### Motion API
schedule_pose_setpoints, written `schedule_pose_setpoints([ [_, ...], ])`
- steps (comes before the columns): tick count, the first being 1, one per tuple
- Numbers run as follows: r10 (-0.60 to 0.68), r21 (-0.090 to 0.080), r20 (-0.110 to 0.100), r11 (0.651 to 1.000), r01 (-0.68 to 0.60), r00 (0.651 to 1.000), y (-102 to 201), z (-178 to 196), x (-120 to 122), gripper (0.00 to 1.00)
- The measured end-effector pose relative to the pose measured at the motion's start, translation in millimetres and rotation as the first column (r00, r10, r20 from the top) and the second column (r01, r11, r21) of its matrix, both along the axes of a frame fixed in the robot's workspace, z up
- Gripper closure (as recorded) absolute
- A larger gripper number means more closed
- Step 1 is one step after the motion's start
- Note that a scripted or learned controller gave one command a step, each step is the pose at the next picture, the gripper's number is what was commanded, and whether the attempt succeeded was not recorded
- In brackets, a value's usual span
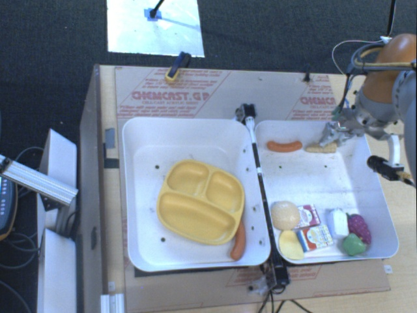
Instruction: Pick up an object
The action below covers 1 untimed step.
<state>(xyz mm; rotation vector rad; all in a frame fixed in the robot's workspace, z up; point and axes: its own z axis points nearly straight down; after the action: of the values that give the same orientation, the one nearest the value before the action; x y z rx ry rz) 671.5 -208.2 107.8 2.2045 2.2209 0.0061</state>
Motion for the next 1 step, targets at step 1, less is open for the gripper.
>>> schedule_pose_setpoints([
  [1,-0.004,0.005,-0.005,1.0,0.004,1.0,68.8,-21.0,-1.1,1.0],
])
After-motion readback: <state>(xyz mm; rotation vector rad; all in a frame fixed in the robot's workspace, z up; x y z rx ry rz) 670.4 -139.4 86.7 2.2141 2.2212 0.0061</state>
